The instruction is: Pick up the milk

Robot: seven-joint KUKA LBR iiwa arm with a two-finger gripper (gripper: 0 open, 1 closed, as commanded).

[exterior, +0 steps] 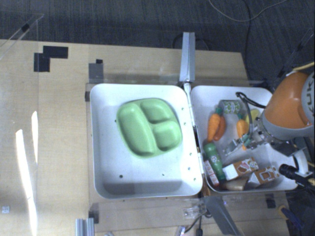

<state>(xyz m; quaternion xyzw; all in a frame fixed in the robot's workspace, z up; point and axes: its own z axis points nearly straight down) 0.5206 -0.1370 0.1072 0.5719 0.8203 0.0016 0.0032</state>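
I see the milk carton (244,167) lying flat at about five o'clock from my fingers (244,140), whose spread I cannot tell.

Left bin (101,146): a green divided plate (149,127) occupies the centre, leaving open floor along the near and left walls. Right bin (197,132): crowded with a carrot (214,126), a green bottle (213,155) and cartons (246,167) packed along the near wall; the arm (290,107) overhangs its right side.
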